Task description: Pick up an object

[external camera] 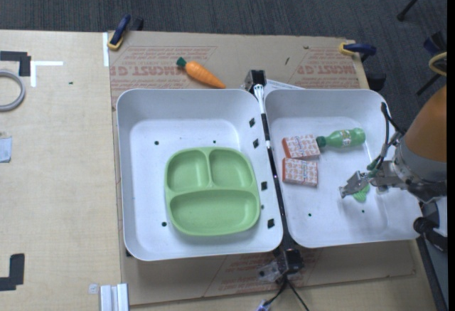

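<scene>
My gripper (357, 185) is low inside the right bin (334, 228), near its right side, with the grey arm and its orange band coming in from the right edge. A small green object (362, 194) lies right at the gripper's tip, partly hidden by it; I cannot tell whether it is gripped. A green bottle (343, 138) lies on its side further back in the bin. Two brick-patterned boxes (301, 147) (300, 172) lie left of the gripper, one behind the other.
The left bin (142, 117) holds a green divided plate (212, 191). A toy carrot (201, 72) lies on the cardboard behind the bins. Clamps sit at the cardboard's back corners. A black clip (255, 79) joins the bins at the back.
</scene>
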{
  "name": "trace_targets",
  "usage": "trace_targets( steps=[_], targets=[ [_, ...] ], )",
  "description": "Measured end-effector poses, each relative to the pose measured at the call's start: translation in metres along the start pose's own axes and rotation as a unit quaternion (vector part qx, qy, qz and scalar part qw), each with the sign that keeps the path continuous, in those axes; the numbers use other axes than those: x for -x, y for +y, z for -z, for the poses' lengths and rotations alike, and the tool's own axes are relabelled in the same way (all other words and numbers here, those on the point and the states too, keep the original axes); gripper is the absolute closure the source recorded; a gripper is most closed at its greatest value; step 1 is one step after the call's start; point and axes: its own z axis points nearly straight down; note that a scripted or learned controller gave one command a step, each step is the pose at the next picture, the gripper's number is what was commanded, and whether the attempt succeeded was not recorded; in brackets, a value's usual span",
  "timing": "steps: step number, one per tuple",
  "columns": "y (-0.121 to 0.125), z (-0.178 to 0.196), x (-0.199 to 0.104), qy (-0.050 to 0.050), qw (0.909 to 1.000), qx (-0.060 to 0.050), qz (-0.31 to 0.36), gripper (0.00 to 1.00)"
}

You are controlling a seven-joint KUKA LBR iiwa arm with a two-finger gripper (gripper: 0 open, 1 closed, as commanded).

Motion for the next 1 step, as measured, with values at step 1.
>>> trace_targets(
  steps=[1],
  targets=[
    [0.0013,0.0097,0.0003,0.0,1.0,0.001,-0.001,1.0]
  ],
)
